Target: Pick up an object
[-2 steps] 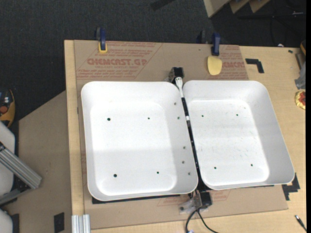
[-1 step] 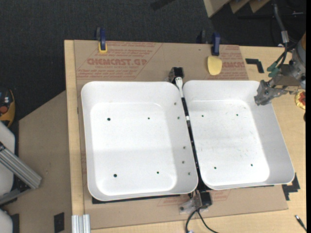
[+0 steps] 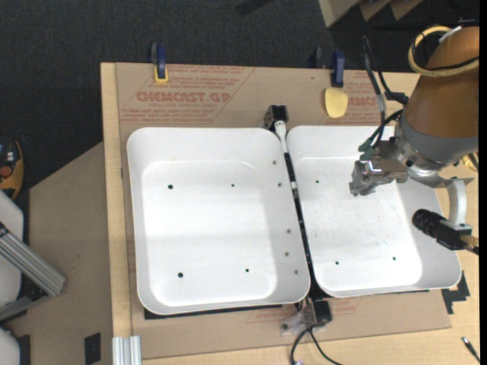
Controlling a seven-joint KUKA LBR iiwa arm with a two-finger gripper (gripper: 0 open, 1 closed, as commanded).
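The grey arm with its orange band reaches in from the right, its metal two-finger gripper hanging over the upper part of the right shallow white plastic bin. Whether it is open or closed cannot be told. A small pale yellow rounded object lies on the brown cardboard board beyond that bin's far rim, well apart from the gripper, below a blue clamp.
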